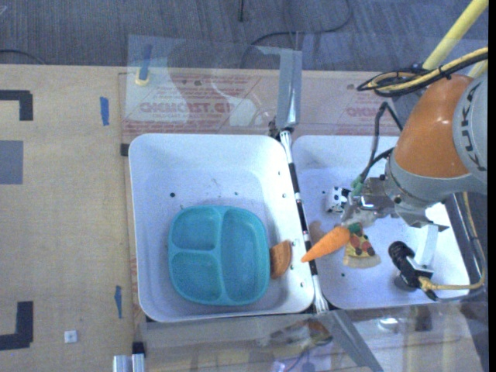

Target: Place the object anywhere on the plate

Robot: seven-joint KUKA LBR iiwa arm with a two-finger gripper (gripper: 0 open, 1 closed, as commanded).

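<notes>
Left bin [147, 169]: teal divided plate [219, 254], with a brown item [280, 258] touching its right edge, partly tucked behind it. Right bin [325, 285]: carrot [327, 243] tilted, leafy end under the gripper [355, 215]; finger state cannot be told, wrist covers them. Pizza slice [359, 250] just beside.

Right bin [325, 285] as landmark: pizza slice toy [360, 251] lying on its floor near middle; small black-and-white toy [335, 200] further back inside; left bin [147, 169] adjoining; brown toy [280, 259] across divider; tabletop [62, 208] beyond left bin
</notes>
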